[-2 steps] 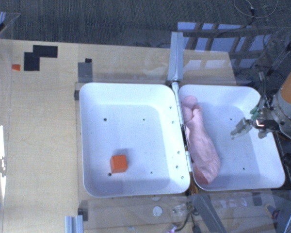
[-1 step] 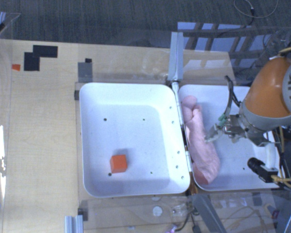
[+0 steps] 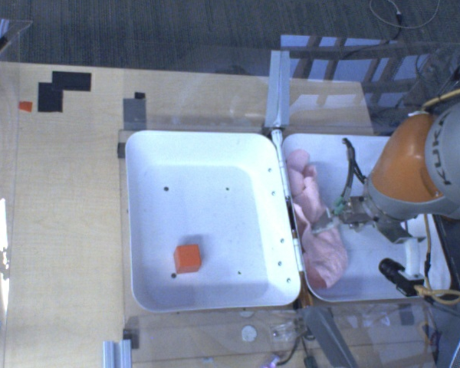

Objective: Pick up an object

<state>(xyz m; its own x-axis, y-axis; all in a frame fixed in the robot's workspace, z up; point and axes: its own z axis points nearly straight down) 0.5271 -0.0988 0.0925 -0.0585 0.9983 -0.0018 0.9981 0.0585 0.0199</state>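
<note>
A pale wooden bench (image 3: 61,228) fills most of the view, with a strip of dark grey carpet (image 3: 176,10) running behind it along the top. On the bench two shallow white bins sit side by side, their inner walls touching along a metal divider rail (image 3: 277,90).

The left bin (image 3: 215,156) is the wider of the two. The right bin (image 3: 333,148) is partly covered by the arm (image 3: 410,171), which reaches in from the right, its orange band bulging over the bin's right half (grey casing with dark lettering shows at the very edge).

A soft pink bundle (image 3: 316,240), crumpled like cloth, lies in the right bin along its left wall, stretching from near the far corner down to the near one. The gripper (image 3: 331,219) is low in this bin, right at the bundle's right edge and about halfway along it. Whether it is spread or closed, and whether it has any of the pink material, cannot be told from here.

Black tape shapes (image 3: 61,90) lie on the bench far to the left, well apart from the bins.

A small orange cube (image 3: 188,258) rests on the floor of the left bin, towards its near left corner, apart from every wall.
</note>
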